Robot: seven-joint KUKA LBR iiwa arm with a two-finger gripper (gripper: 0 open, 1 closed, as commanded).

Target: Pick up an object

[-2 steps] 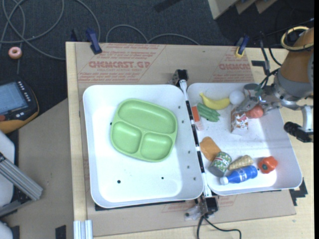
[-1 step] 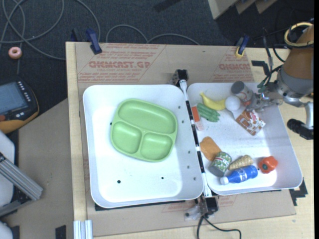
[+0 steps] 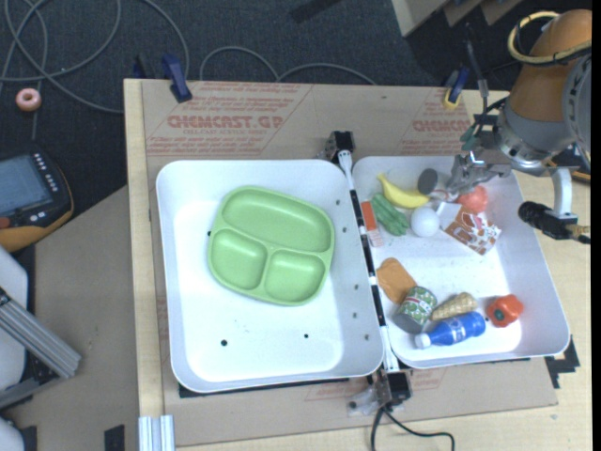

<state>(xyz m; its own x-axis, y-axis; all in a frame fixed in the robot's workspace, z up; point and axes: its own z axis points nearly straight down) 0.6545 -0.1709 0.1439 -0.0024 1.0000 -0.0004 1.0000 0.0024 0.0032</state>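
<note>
Near edge of right bin: blue bottle lying on its side, red toy just right of it, cone-shaped toy touching bottle's far side, green-and-grey can at left. Orange-brown flat piece just beyond can, near the divider. Left bin holds green divided plate, three compartments, sitting toward far half of bin. Farther in right bin: white ball, green toy just left of it, yellow banana beyond both, red-and-white carton to the right, tilted. Small red-orange object just beyond carton, directly under gripper. Gripper low over far part of right bin, beside a grey object; can't tell how far open it is or whether it grips anything. Both bins sit on cardboard-covered bench.
</note>
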